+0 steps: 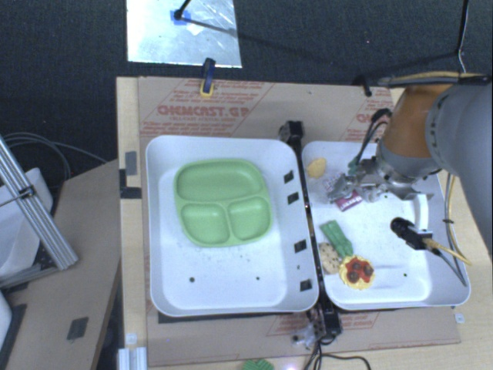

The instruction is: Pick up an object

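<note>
The likely target is a small pink-and-silver packet point(347, 200) lying flat in the right bin point(439, 284), upper middle, just beside the gripper point(344, 185). Its long axis appears to run from lower right to upper left, though blur limits certainty. The gripper is lowered onto or just above it from the right; whether it is spread or closed cannot be told. Nearby lie a yellow piece point(316, 166), a green piece point(337, 237), a cracker-like piece point(330, 257) and a toy pizza point(357, 271). The left bin point(162, 284) holds a green divided plate point(223, 201).
</note>
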